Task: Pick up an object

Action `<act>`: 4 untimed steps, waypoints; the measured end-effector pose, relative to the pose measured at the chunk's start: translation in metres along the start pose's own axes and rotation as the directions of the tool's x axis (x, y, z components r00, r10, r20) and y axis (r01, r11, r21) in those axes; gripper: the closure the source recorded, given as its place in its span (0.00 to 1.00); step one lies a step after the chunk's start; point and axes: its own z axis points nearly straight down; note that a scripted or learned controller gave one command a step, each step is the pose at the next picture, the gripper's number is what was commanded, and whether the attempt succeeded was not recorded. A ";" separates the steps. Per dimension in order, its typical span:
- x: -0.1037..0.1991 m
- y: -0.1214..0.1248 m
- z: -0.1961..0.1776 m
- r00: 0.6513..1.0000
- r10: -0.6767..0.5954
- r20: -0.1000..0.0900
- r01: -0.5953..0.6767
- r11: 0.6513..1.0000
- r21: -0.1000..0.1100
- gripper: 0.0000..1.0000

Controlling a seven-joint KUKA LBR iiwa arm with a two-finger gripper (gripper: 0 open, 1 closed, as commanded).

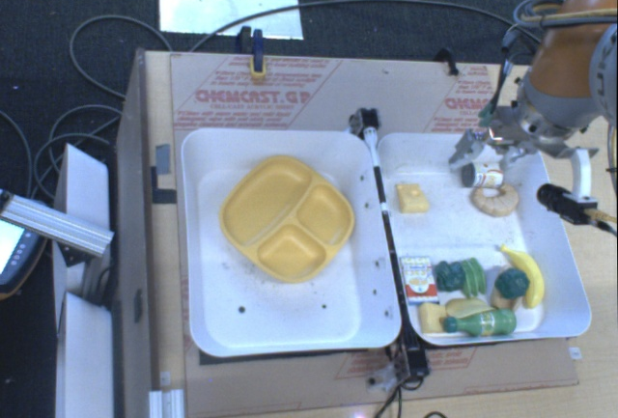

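The arm reaches in over the far part of the right bin (570, 295). The gripper (480, 165) hangs low above the bin floor, and a small cylindrical object (486, 179), white with a dark end, sits directly under it. From this slanted view it cannot be told whether the pincer is released or clenched, or whether the cylinder is gripped or merely lying beneath the tool.

Candidate items in the right bin: a donut (496, 201) just beside the cylinder, a pale yellow block (412, 198) toward the divider, and a crowded group along the near wall, made up of a banana (526, 273), a green vegetable (461, 275), a broccoli piece (512, 285), a small carton (417, 276) and a green bottle (480, 320). The left bin (217, 310) holds a yellow compartment tray (287, 217).

Likely failure modes:
- The cylinder can roll. An off-centre closure would probably push it away instead of capturing it.
- The donut lies near enough that a wide approach may catch its edge, giving a partial double grasp or displacing both items.
- A descent that goes too deep would press the tool against the bin floor.
- A shallow pinch on a smooth round body may slip during the lift.
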 end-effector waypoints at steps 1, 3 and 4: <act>-0.013 0.008 0.067 1.000 0.000 0.000 0.000 1.000 0.000 0.00; -0.025 -0.013 0.099 1.000 -0.002 0.001 0.002 1.000 -0.005 1.00; -0.032 -0.094 0.030 1.000 0.000 0.000 0.000 1.000 -0.002 1.00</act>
